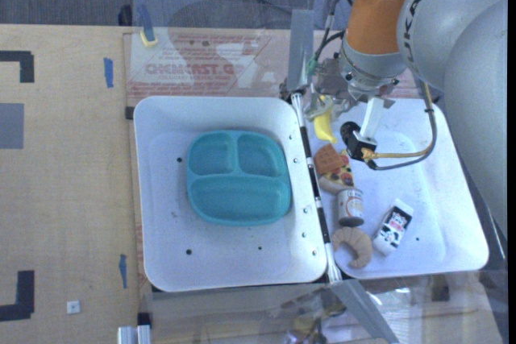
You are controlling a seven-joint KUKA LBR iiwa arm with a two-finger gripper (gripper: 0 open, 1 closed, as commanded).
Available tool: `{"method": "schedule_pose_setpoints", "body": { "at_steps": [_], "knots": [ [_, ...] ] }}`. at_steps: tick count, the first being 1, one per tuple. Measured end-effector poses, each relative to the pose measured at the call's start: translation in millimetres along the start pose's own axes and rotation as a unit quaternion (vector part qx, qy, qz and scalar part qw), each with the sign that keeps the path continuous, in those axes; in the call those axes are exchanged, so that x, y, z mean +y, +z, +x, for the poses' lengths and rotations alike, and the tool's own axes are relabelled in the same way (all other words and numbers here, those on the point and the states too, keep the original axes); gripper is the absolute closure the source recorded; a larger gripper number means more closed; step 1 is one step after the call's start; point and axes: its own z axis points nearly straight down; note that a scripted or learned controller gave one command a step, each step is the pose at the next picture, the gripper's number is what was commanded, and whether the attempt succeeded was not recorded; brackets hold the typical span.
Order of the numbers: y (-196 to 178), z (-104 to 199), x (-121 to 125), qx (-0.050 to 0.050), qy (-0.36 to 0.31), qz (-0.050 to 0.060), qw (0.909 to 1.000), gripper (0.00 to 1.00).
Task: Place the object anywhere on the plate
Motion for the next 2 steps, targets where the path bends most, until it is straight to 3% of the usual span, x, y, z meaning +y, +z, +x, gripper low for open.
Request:
{"method": "schedule_pose_setpoints", "body": {
  "at_steps": [1,2],
  "knots": [
    [0.0,77.6,-35.4,0.000,0.003,0.001,1.0000,1.00],
    [0.0,77.3,-35.3,0.000,0.004,0.001,1.0000,0.00]
  ]
}}
